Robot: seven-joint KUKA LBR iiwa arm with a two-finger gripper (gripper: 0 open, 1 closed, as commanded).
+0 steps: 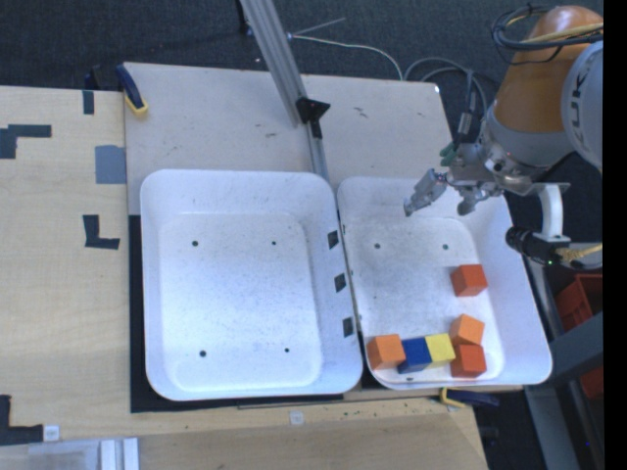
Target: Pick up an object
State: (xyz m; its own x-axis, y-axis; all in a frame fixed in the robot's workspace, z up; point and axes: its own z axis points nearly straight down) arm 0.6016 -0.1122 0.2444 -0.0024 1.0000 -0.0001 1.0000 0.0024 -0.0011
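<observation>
You are looking down on a table (225, 116) carrying two shallow white bins side by side. The left bin (167, 282) is sitting beside the right bin (509, 253), and their inner rims are touching along the middle of the view.

The arm (539, 86), grey with an orange band above the wrist, is reaching in from the right. Its end effector (446, 199) is hanging over the far part of the right bin, near the bin's upper rim. The two fingers are pointing down and toward the left, and they are standing spread apart with a visible gap between them. Nothing is sitting between the fingers.

The objects available for picking are all lying in the right bin, well apart from the end effector. A lone orange block (469, 280) is resting near the bin's right wall, about midway along it. The remaining blocks are clustered against the near rim: an orange block (386, 349) at the left end, a blue block (415, 352) touching it, a yellow block (440, 347) just beside the blue one, a second orange block (467, 329) above the right end of the row, and a red-orange block (470, 360) just below that one.

A slanted metal rail (279, 57) is crossing the far side of the table.
</observation>
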